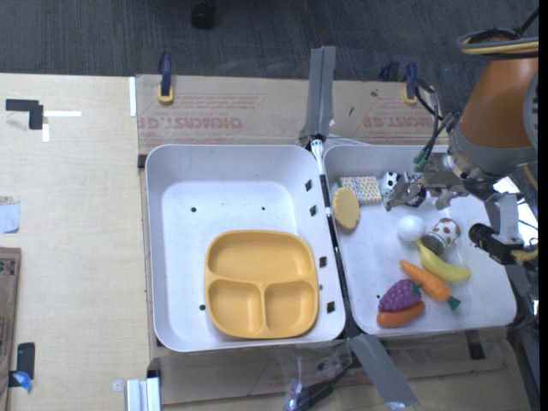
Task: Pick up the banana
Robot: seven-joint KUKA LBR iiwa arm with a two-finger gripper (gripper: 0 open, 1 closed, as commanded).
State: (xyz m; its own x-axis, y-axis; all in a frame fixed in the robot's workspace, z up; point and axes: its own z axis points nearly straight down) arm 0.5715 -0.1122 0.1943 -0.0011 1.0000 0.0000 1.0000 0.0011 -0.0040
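Banana: lies in the right bin, on its right side, not lifted.
Neighbours: a carrot touches it from below; a small patterned ball sits just beside its upper end; a white ball is near.
Hand: low over the back of the right bin, apart from the banana; I cannot tell how wide it is.
Risk: the fingers may close on the carrot or the ball instead, because they crowd the banana.
Risk: the curved, smooth peel may slip out.

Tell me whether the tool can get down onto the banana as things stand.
Probably yes. The banana lies uncovered in the right bin, open from above, with the tool nearby. The carrot touching it and a ball crowd the grasp.
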